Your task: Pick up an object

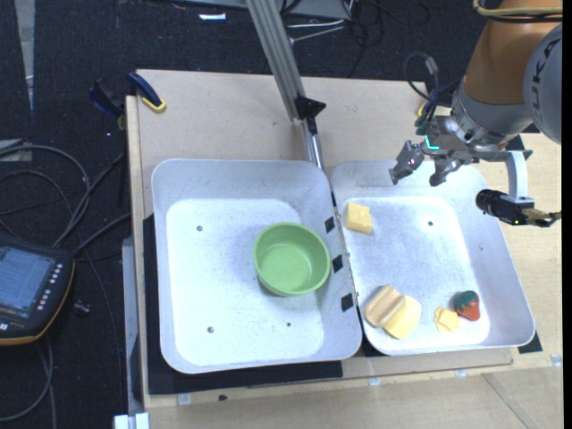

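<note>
Pale wood bench carries two shallow white bins side by side. Over the far rim of the right bin hangs the gripper, its two fingers spread apart with nothing between them. Just below and left of it lies a small yellow block. Well below it sit a tan-and-yellow piece, a yellow bit and a red-and-green toy. Far to its left, the left bin holds a green bowl, upright.
</note>
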